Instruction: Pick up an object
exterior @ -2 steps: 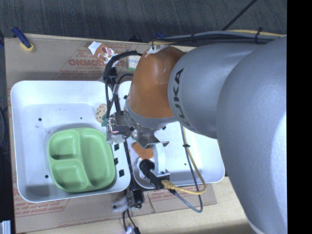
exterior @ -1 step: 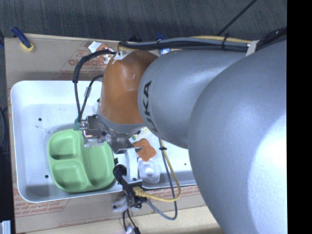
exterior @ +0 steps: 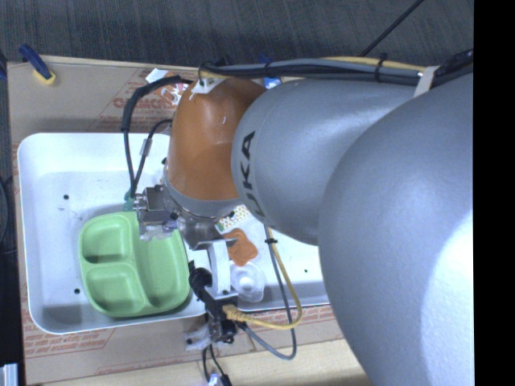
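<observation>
A green divided tray [exterior: 133,268] lies flat in the white bin's [exterior: 40,215] front half. A small brown piece [exterior: 242,250] and a clear cup [exterior: 248,282] lie just beside its right edge.

Green tray [exterior: 133,268], white bin [exterior: 40,183], orange-banded grey arm [exterior: 362,175]

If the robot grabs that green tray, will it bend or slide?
The green tray looks like moulded plastic with raised dividers, so it would probably stay stiff and feel light. Its smooth, glossy surface may be slippery, and it lies flat on the smooth white bin, so a push would likely slide it, not tip it.
</observation>
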Motion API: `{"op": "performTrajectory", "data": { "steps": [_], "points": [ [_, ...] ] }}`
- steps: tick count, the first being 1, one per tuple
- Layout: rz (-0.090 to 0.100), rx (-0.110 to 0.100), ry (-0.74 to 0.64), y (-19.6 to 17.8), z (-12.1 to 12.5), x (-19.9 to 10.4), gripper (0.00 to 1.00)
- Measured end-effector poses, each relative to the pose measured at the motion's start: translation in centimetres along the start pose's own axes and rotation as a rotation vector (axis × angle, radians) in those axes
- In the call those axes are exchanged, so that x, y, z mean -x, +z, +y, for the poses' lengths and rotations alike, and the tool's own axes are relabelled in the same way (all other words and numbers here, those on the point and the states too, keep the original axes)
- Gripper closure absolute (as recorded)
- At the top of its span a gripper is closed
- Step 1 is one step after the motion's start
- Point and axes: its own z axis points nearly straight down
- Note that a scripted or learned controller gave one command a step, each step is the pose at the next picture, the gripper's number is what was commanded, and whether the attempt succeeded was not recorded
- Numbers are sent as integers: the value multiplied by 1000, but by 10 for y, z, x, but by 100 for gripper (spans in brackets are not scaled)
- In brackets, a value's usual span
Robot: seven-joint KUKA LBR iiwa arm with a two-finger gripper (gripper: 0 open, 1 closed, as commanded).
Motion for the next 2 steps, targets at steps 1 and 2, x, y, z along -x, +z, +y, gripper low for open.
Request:
{"op": "performTrajectory", "data": {
  "steps": [1,2],
  "points": [
    [1,-1,-6,-10,0,-1,100],
    [0,-1,5,-1,0,-74,100]
  ]
}}
